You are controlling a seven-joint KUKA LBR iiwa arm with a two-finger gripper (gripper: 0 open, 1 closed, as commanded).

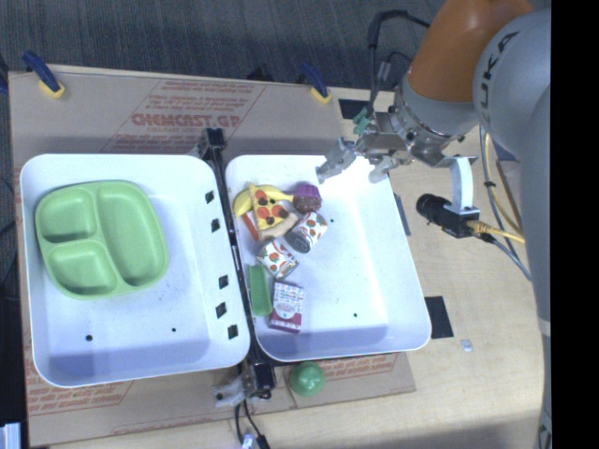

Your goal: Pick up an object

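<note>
Camera view. The task is not yet accomplished: no object is lifted. The claw [354, 162] hangs over the upper edge of the right bin [374, 279], right of centre in the frame, above the objects and apart from them. Its fingers appear spread and nothing sits between them, though the bright glare on the bin wall behind makes the exact gap hard to read. Descent, closing and lift all remain, by my judgement.

The candidate objects lie in a cluster along the left half of the right bin. Nearest the claw is a purple item [307, 195], just below and left of it. Touching it to the left is a pizza slice toy [271, 215] resting partly on a yellow banana [251, 197]. Below these lie a small can [309, 230], a patterned box [277, 258], a green stick [259, 289] along the bin's left wall, and a red-and-white carton [287, 307].

Obstructions: the items are packed close, so a grasp on one is likely to disturb its neighbours.

Elsewhere, the left bin [112, 340] carries a green divided plate [100, 238]. A green ball [306, 378] rests on the surface outside the bins, at lower centre.
</note>
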